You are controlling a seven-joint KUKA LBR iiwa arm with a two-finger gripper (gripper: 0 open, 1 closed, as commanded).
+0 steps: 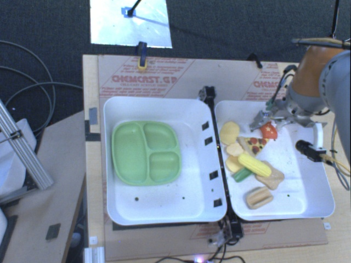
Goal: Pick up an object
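I see two bins side by side at frame centre, on a board (164, 75) that covers the bench. Left bin (164, 201): a divided tray (146, 152) lies in its left half. Right bin (307, 201): toy foods clustered in its left part, with a tomato (269, 131) uppermost, a pizza slice (254, 143) just below it, a round piece (230, 130) to their left, a corn cob (254, 165) lower down, and a bread roll (259, 197) lowest. The gripper (262, 119) sits above the tomato, and the arm (323, 81) occupies the frame's upper right. A reflective sheet (130, 15) lies at top, behind the board
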